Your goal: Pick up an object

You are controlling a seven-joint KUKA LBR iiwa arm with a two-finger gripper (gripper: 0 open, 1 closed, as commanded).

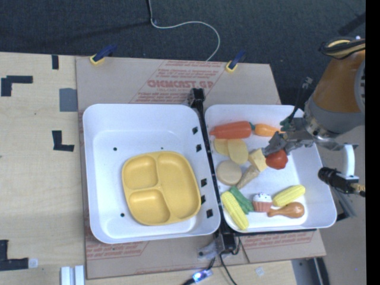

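My gripper (280,146) hangs over the right bin (317,183), near its upper middle. A small red tomato (276,160) sits right at the gripper's tip, touching or nearly touching it; whether it is gripped I cannot tell. Around it in the bin lie a red-orange carrot (231,129), a pale yellow wedge (256,161) just left of the tomato, two yellow slices (237,152), a beige disc (228,173), two corn cobs (288,193), a cupcake (261,202) and a drumstick (287,209).
The left bin (107,159) holds a yellow divided plate (160,187). A black divider clip (197,97) sits between the bins at the back. A white cable (196,31) loops on the dark surface behind the cardboard sheet.
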